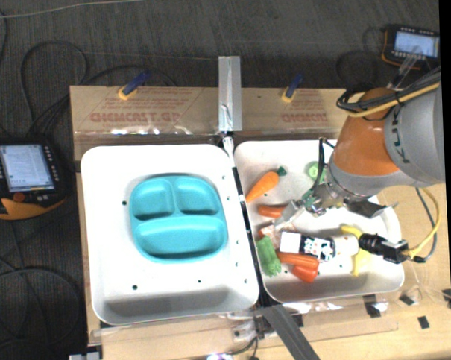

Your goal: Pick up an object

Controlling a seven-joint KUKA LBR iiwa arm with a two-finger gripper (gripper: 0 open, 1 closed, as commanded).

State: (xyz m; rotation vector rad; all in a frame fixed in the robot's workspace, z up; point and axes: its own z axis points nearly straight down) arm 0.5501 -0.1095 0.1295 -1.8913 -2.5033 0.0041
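Note:
My gripper (pixel 288 219) hangs low over the middle of the right bin (pixel 390 280), reaching in from the right under the orange-banded wrist. Toy food lies around it: a carrot (pixel 261 184) at the upper left, a small orange piece (pixel 270 209) just left of the gripper, a green vegetable (pixel 268 256) along the left wall, a red-orange pepper (pixel 301 266) below, and a yellow banana (pixel 357 261) at the lower right. A small green piece (pixel 314 168) lies near the back, partly hidden by the wrist. Nothing visibly sits between the gripper's tips.
The left bin (pixel 111 292) holds a blue divided plate (pixel 179 216). A metal divider (pixel 229 86) stands behind the seam between the bins. A pendant (pixel 22 171) lies on the floor at the left.

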